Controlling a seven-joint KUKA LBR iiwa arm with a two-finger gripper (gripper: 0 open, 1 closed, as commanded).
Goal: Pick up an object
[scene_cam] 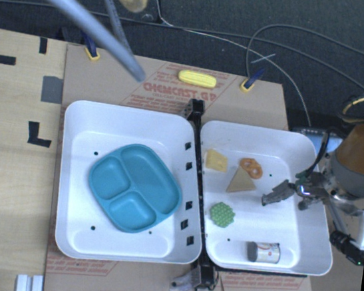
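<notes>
The right bin holds five loose objects, any of which may serve as the task's thing. Nearest the gripper is a tan wedge, just to its left, its point directed toward the bin's far wall. An orange ring-shaped piece touches the wedge's upper corner. A pale yellow block lies further left, beside the divider between the bins. A round green disc with a textured face sits below and left of the gripper. A small grey can lies on its side directly below the gripper, long axis running left to right, dark end leftward; no label can be read on it.

The gripper hangs over the right bin's right half, fingers pointing left. It holds nothing; whether the fingers stand apart or together cannot be told.

The left bin contains a blue divided tray. A cardboard sheet on the worktop under the bins reads partly "CHEMCAST". A yellow object rests on it.
</notes>
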